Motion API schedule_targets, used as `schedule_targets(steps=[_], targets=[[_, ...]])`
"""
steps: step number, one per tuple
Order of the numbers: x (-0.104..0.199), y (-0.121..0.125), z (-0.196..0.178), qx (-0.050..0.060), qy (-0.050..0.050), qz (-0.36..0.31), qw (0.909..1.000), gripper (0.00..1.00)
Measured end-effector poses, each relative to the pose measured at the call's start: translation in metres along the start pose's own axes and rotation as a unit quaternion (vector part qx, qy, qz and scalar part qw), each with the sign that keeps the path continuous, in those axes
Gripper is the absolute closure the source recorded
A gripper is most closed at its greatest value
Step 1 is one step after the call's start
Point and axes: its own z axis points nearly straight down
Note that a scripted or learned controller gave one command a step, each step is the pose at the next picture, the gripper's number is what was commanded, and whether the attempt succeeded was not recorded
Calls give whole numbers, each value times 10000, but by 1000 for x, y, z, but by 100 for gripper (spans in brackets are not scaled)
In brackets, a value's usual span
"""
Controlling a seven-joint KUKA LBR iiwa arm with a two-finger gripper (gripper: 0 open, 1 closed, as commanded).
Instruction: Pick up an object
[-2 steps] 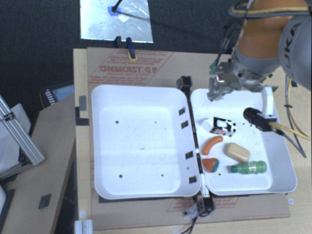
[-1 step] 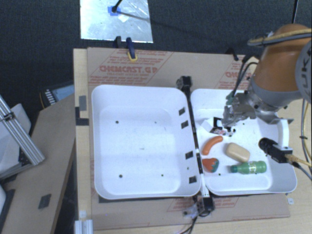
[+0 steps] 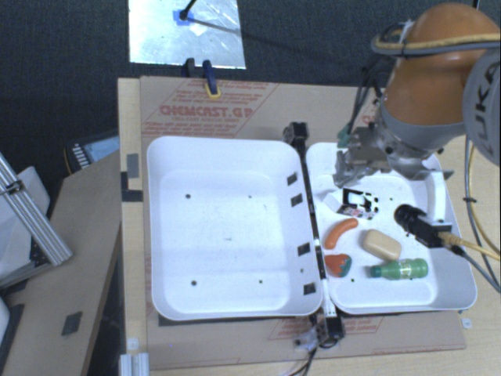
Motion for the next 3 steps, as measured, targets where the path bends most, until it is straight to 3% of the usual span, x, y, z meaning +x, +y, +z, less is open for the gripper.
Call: schedule_targets(steps=[1,2,3], targets=[[54,-13,-98,-26,6,-2,10000,100],[104,-50,-156,-4,9,0,10000,100],[140,-32,-224,-10,5,14,10000,100]])
